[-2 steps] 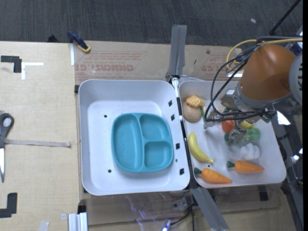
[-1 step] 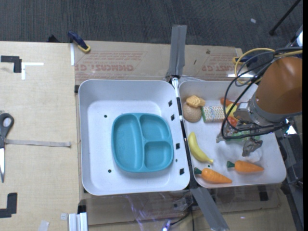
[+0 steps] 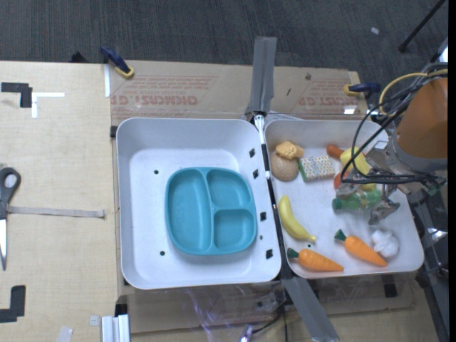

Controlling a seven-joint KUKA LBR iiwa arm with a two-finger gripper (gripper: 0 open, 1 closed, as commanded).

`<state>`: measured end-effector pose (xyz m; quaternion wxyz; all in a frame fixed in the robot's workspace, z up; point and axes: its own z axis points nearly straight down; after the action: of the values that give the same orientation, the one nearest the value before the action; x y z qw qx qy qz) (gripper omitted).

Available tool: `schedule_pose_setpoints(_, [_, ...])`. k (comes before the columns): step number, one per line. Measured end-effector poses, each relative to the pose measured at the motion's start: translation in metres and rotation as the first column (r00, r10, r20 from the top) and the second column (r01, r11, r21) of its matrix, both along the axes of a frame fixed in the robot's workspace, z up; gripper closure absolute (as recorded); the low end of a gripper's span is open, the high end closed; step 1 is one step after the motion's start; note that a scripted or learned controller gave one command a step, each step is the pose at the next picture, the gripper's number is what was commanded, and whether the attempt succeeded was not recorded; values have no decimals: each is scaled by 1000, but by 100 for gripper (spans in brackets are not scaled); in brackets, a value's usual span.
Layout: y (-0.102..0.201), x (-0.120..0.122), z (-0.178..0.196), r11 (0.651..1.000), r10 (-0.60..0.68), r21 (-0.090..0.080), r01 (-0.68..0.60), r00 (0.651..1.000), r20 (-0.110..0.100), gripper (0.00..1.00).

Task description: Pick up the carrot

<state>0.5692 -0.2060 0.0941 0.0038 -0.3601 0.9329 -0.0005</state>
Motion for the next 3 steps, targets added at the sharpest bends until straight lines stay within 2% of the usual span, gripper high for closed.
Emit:
schedule_pose_setpoints(1, [4, -76, -1, 994, 112, -2, -112, 994, -2, 0])
schedule_pose_setpoints(2, [53, -76, -2, 985, -173, -1, 173, 985, -4, 0])
schedule_pose_setpoints(3, [55, -73, 9, 986, -169, 0, 169, 986, 5, 100])
